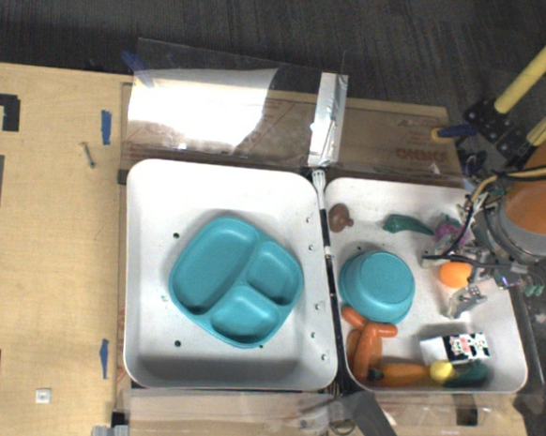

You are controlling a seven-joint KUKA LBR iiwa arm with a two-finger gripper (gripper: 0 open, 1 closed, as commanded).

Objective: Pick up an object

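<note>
Across pale wooden surface (pixel 34 269): left shallow white bin (pixel 141 343) holds teal three-compartment plastic tray (pixel 237 280). Right shallow white bin (pixel 505 325) holds teal round bowl (pixel 377 283), orange sausage toy (pixel 370 347), black-and-white patterned small box (pixel 458 347), small orange ball (pixel 455 274). Tool (pixel 469 296) sits just beside ball, nearest candidate; whether tool apart or together, cannot tell. Best approach: centre over ball, descend straight, avoid bin wall. Box print, faint cardboard lettering unreadable.

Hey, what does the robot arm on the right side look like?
The arm is grey with a broad orange band above the wrist. Thin multicoloured cables bunch around the wrist, and the gripper below is small, metallic and silvery.
</note>
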